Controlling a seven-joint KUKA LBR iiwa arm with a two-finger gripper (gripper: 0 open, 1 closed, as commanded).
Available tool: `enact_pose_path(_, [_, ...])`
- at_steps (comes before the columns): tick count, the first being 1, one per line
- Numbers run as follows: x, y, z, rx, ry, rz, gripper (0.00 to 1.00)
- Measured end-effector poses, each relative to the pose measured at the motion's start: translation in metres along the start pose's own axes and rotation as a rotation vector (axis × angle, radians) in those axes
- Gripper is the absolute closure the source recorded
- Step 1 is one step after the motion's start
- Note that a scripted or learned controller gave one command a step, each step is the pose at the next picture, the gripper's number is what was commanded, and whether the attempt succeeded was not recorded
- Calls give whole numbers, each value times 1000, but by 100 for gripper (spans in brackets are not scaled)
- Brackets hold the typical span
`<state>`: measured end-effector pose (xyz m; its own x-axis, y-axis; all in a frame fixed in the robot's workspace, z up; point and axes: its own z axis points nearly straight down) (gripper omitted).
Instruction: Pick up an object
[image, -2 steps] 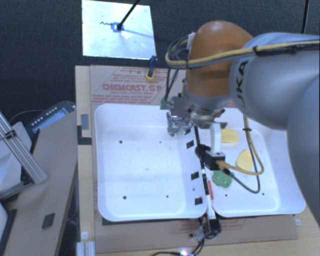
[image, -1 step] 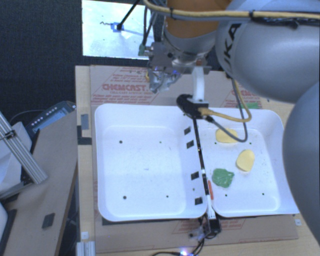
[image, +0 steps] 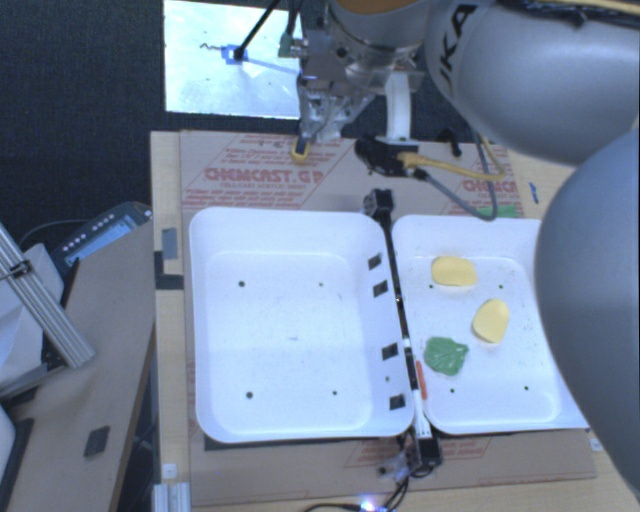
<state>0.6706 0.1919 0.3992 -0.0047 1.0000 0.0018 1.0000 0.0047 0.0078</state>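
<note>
A: Where is the grey arm (image: 540, 90) sitting at this moment?

B: It is reaching in from the right and looming large over the right side of the view, covering the far right part of the right-hand shallow white bin (image: 470, 410). Its two-finger gripper (image: 318, 125) is hanging at the top of the view, beyond the far rims of both bins, over the brown cardboard sheet (image: 260, 175) printed with red letters.

A: Is the gripper holding anything?

B: I cannot tell how it is set; its tips are too small and dark to read. A small yellow piece (image: 299, 152) is lying just below them on the cardboard, and I cannot say whether they are touching it.

A: And the things to pick?

B: Three are lying in the right-hand bin: a flat pale yellow oval piece (image: 453, 271) toward the far side, a second yellow rounded piece (image: 490, 321) nearer and to its right, and a crumpled green lump (image: 445, 355) nearer still, close to the divider. They are all apart from each other.

A: The left-hand white bin (image: 290, 235)?

B: It is showing its bare floor with a few dark dots.
</note>
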Motion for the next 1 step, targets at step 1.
enact_pose_path(1, [16, -2, -125, -8, 3, -3, 100])
